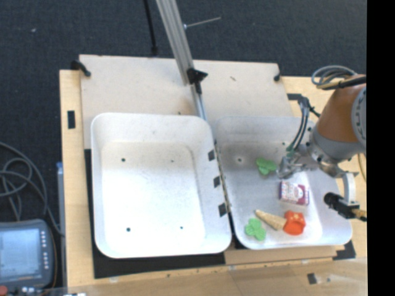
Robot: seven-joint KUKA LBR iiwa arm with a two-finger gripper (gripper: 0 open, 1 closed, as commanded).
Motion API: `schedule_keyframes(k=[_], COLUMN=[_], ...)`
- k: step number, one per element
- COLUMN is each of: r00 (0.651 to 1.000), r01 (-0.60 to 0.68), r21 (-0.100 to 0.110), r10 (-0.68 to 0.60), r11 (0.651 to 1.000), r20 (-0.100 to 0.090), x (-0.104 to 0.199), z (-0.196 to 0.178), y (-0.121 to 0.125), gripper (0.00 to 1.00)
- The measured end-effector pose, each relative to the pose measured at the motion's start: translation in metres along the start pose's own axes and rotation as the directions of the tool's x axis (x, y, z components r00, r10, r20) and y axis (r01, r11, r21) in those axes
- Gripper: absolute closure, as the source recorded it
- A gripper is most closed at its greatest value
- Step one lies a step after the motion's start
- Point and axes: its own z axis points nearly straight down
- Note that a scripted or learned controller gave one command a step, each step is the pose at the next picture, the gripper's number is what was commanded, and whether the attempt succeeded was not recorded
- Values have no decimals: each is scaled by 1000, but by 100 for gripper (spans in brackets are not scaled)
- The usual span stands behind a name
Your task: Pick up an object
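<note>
The right bin point(247, 134) holds several small objects. A green piece point(266, 165) lies near its middle. A white and purple box point(294, 193) sits to the right of it. Along the front lie a tan cone point(268, 219), an orange-red piece point(294, 223) and a second green piece point(255, 229). My gripper point(288, 169) hangs low over the right bin, just right of the first green piece and just above the box's top edge. I see nothing held in it.
The left bin point(154, 184) stands beside the right one, with a row of black clips point(218, 180) between them. A slanted metal pole point(176, 32) rises from behind the bins. The arm's orange band point(338, 116) is over the right bin's far right edge.
</note>
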Motion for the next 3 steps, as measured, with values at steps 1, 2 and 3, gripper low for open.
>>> schedule_keyframes(k=[1,2,3], r00=[1000,1000,1000], r01=[10,11,13], r21=[-3,-4,3], r10=[-10,-11,-13], r11=[1000,1000,1000], r20=[1,1,0], x=[0,-3,-4], z=[-64,-130,-132], y=[4,5,6], gripper=[100,100,100])
